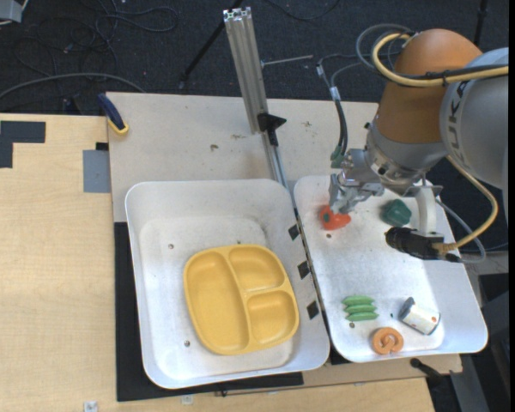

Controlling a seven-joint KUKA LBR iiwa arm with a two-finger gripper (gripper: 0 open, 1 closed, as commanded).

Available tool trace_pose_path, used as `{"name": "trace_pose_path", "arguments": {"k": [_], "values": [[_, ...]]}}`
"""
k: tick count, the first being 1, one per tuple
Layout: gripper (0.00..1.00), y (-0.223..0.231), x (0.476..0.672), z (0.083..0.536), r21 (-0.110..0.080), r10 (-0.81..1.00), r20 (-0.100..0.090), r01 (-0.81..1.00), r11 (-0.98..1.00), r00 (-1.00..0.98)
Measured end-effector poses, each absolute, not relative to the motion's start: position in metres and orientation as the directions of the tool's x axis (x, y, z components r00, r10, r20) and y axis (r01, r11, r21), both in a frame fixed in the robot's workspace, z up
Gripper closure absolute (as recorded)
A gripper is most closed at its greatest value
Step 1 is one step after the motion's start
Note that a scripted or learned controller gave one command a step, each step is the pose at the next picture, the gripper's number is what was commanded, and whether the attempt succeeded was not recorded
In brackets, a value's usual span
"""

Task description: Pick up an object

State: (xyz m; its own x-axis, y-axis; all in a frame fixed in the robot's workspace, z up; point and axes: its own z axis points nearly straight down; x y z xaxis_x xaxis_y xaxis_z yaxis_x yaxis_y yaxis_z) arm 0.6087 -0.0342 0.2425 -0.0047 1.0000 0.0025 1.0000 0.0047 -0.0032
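While over red toy (334, 220) (unlabelled), hand (343, 199)

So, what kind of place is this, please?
Most likely a robotics lab bench set up for grasping trials. A grey arm reaches over two white bins, small toy objects such as a red toy lie in the right bin, and loose cables cover the floor.

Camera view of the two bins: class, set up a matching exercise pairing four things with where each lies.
Things:
1. yellow divided tray
2. red object
3. orange ring
4. dark green object

Places:
A. near corner of the right bin
B. under the gripper
C. left bin
D. far side of the right bin, right of the gripper

Pairs: 1-C, 2-B, 3-A, 4-D
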Motion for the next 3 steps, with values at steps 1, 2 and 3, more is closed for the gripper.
{"name": "trace_pose_path", "arguments": {"k": [1, 2, 3], "values": [[1.00, 0.013, 0.595, 0.228, -0.005, 1.000, 0.001, 1.000, 0.003, -0.003], [1.00, 0.058, 0.590, 0.220, -0.005, 1.000, 0.002, 1.000, 0.004, -0.004], [1.00, 0.108, 0.574, 0.216, -0.006, 1.000, 0.001, 1.000, 0.005, -0.005]]}}
